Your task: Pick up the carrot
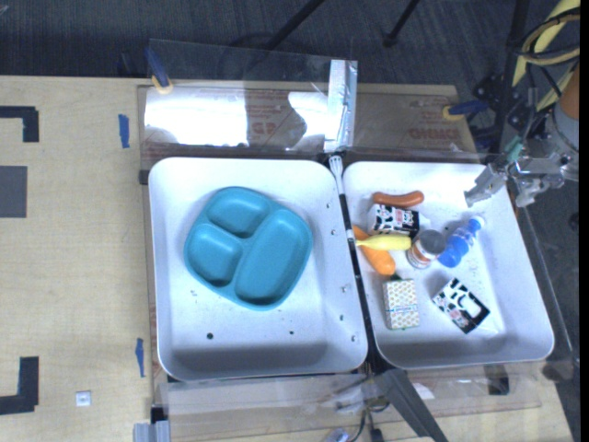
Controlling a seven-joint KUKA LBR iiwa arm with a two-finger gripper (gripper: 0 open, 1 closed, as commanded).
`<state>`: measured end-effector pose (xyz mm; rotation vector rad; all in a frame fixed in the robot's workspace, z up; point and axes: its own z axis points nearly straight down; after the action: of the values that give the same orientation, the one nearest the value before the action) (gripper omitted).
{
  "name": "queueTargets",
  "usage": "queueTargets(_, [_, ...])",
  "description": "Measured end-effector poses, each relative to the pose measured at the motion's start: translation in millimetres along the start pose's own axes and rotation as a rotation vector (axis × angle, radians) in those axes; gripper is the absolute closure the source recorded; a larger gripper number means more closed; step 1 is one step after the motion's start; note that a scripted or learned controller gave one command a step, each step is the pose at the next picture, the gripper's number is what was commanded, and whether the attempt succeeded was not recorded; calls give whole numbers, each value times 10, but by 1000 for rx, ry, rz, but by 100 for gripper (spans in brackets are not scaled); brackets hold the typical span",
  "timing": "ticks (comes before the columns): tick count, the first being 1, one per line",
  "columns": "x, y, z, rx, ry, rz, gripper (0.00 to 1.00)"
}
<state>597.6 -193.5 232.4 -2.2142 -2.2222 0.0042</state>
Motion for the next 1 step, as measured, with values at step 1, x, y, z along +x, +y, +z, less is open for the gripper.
queueTargets(1, [-301, -89, -275, -5, -3, -92, 0])
